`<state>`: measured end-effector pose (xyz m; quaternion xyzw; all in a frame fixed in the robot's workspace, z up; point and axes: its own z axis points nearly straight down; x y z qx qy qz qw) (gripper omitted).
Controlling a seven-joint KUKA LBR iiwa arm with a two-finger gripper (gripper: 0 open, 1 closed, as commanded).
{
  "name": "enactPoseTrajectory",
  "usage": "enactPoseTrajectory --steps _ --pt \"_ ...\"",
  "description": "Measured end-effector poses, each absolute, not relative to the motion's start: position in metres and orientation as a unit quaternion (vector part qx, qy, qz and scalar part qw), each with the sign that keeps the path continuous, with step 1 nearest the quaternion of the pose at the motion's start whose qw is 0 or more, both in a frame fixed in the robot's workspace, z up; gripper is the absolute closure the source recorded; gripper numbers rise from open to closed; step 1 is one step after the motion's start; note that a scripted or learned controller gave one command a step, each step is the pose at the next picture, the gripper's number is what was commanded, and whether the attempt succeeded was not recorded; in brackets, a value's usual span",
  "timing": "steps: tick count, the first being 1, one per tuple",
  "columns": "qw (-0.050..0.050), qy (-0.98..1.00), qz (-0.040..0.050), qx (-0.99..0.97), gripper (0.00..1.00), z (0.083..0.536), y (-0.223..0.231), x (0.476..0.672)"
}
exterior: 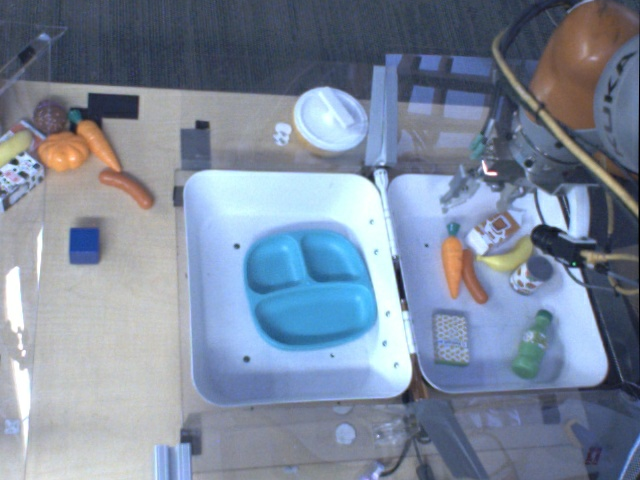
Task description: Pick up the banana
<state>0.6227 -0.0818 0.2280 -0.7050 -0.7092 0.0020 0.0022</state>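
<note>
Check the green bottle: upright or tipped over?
Tipped. The green bottle lies on its side on the right bin's floor, cap toward the far wall.

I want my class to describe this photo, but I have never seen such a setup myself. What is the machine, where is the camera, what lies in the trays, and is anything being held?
One camera looks down at a slant on a bench with two shallow white trays. The machine is a robot arm, grey with an orange band, reaching in from the right. Its grasping tool hangs over the far part of the right bin; nothing shows between its fingers.

The right bin holds a banana, which the arm is meant to pick up, a carrot, a green bottle and some small packets. The left bin holds a blue divided plate. On the bench to the left lie toy foods and a blue block.
</note>
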Motion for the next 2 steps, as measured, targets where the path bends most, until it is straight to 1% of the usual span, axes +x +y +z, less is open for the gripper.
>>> enactPoseTrajectory --steps 1,2 --pt "0.002 -0.744 0.0012 -0.668 0.0 0.195 -0.15 0.596" --pt "-0.001 -0.777 -0.0009 -0.63 0.0 0.095 -0.2 0.616"
